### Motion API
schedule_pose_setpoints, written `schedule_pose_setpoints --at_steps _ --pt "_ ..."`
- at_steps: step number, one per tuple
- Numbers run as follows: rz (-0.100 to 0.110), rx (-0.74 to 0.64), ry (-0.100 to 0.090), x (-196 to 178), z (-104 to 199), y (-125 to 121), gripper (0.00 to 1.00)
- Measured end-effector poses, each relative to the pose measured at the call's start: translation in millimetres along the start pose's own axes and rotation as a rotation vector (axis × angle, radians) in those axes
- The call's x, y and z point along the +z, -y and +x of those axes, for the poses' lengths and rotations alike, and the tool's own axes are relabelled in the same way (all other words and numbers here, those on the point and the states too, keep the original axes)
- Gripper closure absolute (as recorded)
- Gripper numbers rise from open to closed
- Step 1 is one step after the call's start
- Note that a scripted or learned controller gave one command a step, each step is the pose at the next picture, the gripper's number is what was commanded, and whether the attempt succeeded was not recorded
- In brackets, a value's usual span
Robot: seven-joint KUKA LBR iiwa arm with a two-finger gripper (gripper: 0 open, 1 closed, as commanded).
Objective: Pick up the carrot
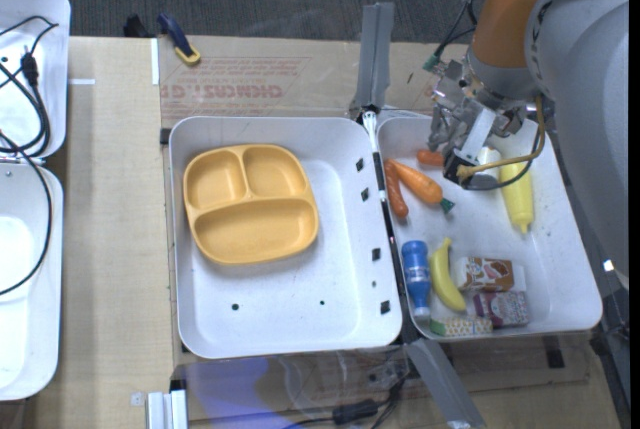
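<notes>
The carrot point(420, 182) lies slantwise at the upper left of the right bin point(575, 262), orange with a green stub at its lower right end. A thinner orange-red carrot-like piece point(397, 196) lies just left of it, along the bin's left wall. A small orange bit point(430, 157) shows right under the gripper. My gripper point(445, 129) hangs over the bin's far left corner, just above and to the right of the carrot's thick end. Nothing can be seen held in it.
A yellow corn cob point(518, 198) lies right of the gripper. A banana point(447, 275), a blue bottle point(415, 277) and small snack boxes point(490, 289) sit at the bin's front. The left bin point(270, 312) holds a yellow divided plate point(250, 202).
</notes>
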State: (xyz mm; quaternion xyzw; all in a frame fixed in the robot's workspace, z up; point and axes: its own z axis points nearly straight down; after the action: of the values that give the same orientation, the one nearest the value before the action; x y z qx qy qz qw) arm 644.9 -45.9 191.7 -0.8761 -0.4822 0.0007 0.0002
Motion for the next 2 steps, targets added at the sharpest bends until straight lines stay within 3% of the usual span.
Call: schedule_pose_setpoints --at_steps 1,2 --pt "0.001 0.001 0.002 1 -1 0 0.00" --pt "0.002 -0.069 0.002 48 -62 7 0.00"
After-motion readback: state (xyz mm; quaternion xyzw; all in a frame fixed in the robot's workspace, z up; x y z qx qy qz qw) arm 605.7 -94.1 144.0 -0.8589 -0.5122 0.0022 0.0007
